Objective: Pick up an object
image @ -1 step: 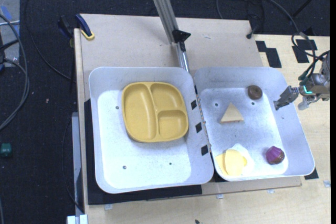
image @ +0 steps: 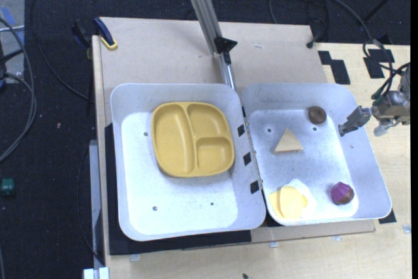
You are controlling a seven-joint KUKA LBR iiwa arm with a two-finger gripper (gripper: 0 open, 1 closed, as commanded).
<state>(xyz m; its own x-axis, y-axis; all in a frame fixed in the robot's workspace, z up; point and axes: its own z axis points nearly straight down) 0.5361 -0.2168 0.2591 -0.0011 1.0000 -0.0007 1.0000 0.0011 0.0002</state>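
You're looking down from one fixed camera set high above the bench [image: 163,42], tilted at a slant so the far edge sits up top and the near edge runs along the bottom. It's pulled back far enough to take in both bins, the left bin [image: 130,206] and the right bin [image: 366,166], side by side, plus dark floor and cables around them. The gripper [image: 366,121] pokes in from your right edge.
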